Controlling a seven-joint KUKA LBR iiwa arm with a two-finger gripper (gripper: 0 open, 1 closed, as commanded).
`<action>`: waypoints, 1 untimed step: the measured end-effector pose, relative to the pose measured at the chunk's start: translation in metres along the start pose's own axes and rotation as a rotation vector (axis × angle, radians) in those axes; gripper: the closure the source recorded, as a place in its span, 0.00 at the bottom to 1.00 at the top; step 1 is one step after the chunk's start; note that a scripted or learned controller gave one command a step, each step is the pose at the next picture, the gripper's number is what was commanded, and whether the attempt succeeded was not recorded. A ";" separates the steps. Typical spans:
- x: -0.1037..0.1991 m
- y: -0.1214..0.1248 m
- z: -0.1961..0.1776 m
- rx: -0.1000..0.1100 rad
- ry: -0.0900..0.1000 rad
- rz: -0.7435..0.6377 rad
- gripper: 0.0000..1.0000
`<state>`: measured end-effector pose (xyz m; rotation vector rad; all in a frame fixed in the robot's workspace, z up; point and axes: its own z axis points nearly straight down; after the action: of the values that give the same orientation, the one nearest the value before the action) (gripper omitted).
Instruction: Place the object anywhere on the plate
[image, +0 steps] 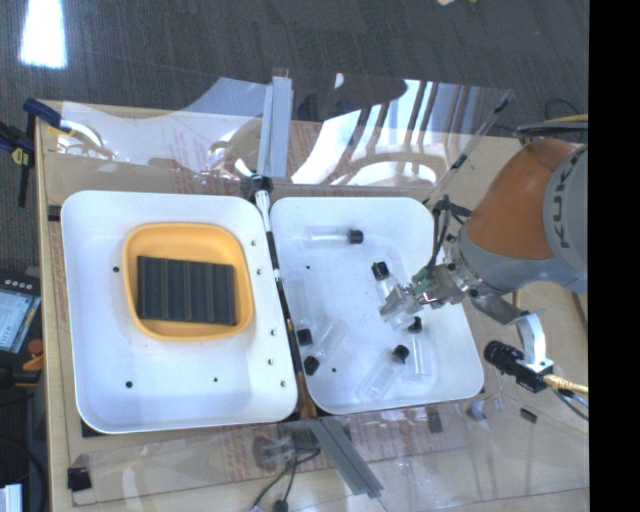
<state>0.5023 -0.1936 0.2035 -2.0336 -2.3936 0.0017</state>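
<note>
A yellow plate with a dark ribbed middle sits in the left white bin. Several clear vials with black caps lie scattered in the right bin. One vial lies near the far wall. Another vial lies just above my gripper. A third vial rests below it. My gripper hangs low over the right bin's right half, close to these vials, and the glare on clear plastic hides whether it has any vial.
Two more capped vials lie by the right bin's left wall, and one vial lies near its front wall. The grey arm with the orange band reaches in from the right. A ridge divides the bins.
</note>
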 end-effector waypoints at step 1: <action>0.070 -0.015 -0.026 0.002 0.002 -0.072 1.00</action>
<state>0.4767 -0.1271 0.2299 -1.9445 -2.4629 0.0014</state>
